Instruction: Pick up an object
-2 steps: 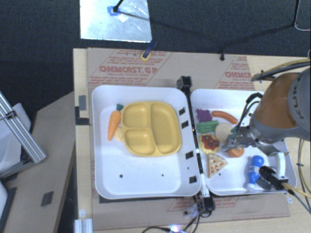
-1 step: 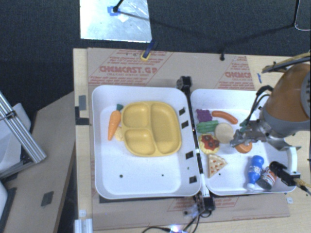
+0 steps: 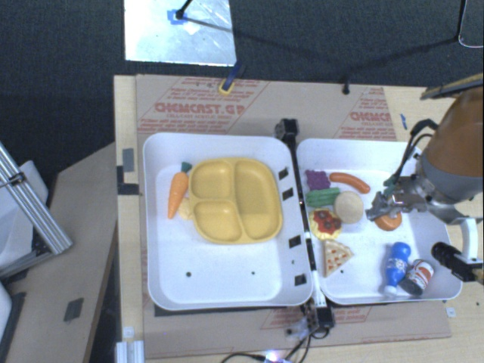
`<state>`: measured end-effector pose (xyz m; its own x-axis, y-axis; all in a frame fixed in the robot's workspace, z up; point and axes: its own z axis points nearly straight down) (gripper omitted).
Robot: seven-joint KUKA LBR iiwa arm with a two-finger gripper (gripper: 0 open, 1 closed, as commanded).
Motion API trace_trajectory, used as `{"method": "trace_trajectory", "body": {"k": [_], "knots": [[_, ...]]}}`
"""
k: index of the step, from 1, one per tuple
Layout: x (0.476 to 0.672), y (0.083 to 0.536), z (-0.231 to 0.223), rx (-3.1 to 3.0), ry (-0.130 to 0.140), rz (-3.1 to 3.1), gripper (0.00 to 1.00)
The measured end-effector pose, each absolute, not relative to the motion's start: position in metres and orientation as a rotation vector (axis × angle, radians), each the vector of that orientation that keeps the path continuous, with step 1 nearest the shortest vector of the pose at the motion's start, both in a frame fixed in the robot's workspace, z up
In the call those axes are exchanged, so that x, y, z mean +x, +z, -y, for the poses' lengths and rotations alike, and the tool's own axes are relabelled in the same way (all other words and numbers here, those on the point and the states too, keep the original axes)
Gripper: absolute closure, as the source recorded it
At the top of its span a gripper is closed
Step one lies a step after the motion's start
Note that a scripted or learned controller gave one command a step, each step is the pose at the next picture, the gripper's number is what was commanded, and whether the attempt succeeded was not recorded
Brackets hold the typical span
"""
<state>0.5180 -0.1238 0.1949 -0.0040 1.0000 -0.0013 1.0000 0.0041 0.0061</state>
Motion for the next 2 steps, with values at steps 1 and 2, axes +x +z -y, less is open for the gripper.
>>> {"method": "trace_trajectory", "body": {"k": [1,2], "knots": [[0.519,0.226,0.124,2.214,0.004,-2.224,1.0],[0.556,0.221,0.076,2.209,0.005,-2.23,1.0]]}}
